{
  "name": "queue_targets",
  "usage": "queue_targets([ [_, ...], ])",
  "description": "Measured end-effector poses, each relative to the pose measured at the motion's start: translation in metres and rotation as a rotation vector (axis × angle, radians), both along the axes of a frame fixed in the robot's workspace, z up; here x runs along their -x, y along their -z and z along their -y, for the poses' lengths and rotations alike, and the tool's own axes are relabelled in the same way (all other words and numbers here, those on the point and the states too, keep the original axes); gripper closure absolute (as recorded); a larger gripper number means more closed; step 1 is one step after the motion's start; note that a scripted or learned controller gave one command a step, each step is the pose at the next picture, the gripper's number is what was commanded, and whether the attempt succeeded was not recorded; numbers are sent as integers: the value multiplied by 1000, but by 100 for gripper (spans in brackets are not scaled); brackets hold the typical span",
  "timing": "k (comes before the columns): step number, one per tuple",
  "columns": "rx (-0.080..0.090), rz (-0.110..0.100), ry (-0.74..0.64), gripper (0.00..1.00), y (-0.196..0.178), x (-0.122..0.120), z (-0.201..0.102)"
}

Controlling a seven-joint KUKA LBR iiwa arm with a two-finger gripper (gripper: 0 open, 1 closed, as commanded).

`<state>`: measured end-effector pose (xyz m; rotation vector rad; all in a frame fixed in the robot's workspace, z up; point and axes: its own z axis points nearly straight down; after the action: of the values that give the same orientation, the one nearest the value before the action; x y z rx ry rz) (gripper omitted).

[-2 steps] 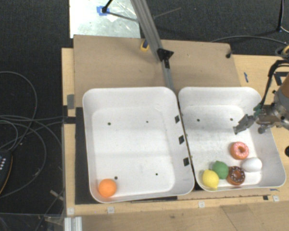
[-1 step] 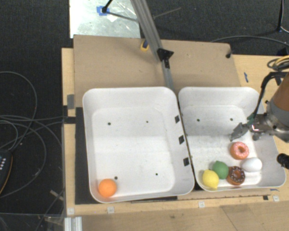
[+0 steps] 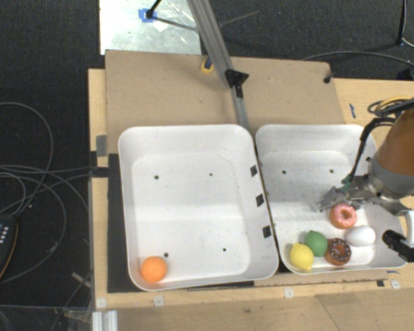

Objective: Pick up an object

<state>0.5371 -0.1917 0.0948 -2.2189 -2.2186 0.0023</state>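
The right bin (image 3: 303,150) holds several toy foods near its front edge: a pink frosted donut (image 3: 343,216), a white egg (image 3: 361,236), a chocolate donut (image 3: 338,252), a green fruit (image 3: 316,243) and a yellow lemon (image 3: 301,256). An orange ball (image 3: 153,269) lies alone in the front left corner of the left bin (image 3: 186,143). My gripper (image 3: 339,199) reaches in from the right and hangs just above the far edge of the pink donut, close to it. I see nothing held in it.
A grey pole (image 3: 213,40) slants down from the top to the gap between the bins. Black clips (image 3: 260,200) mark the shared wall. Cables run at the right by the arm (image 3: 399,157).
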Motion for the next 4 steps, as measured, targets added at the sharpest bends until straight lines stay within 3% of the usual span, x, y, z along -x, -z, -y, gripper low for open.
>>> queue_targets([
  [1,3,8,0,100,-14,-2,1],
  [3,4,12,-5,100,-112,-3,4],
  [4,-1,6,-12,100,-114,-8,-59],
])
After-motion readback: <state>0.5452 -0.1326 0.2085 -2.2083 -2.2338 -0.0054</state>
